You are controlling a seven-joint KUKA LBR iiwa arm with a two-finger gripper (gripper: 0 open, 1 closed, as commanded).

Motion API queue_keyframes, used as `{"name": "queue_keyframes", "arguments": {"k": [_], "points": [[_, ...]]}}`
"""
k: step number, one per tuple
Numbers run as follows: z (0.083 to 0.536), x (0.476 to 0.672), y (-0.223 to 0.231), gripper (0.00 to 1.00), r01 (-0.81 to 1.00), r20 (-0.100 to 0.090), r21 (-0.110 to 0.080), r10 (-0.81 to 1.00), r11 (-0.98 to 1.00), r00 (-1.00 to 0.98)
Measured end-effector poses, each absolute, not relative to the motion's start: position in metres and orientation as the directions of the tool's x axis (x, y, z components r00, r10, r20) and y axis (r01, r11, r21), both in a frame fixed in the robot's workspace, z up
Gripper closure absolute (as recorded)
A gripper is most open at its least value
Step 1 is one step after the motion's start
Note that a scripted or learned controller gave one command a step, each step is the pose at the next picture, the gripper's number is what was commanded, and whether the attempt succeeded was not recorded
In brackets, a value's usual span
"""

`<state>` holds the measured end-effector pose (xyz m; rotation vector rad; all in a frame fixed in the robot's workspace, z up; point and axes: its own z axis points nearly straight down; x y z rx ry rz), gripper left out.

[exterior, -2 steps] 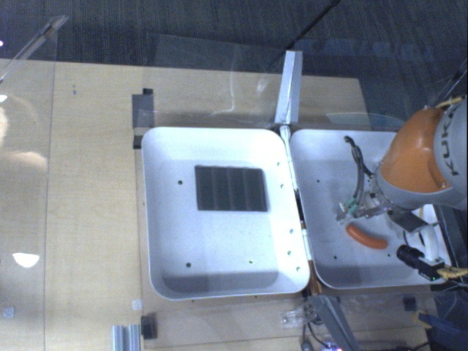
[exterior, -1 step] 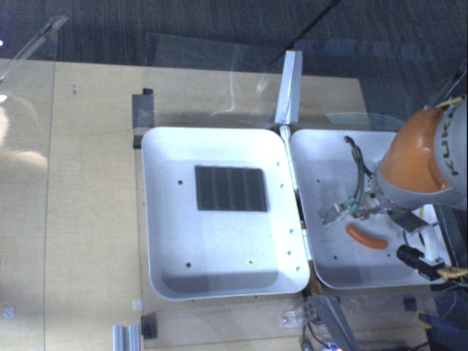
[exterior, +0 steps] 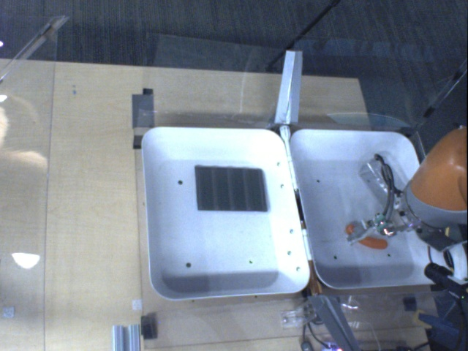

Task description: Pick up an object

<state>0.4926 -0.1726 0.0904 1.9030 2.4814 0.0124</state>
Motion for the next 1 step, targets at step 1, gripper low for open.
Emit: {"name": "queue_keyframes", "arguments": {"k": [1], "points": [[0.1029,0.4965,-0.1717,1.0,0.965,-0.011,0.024,0.965,0.261,-0.26]]}}
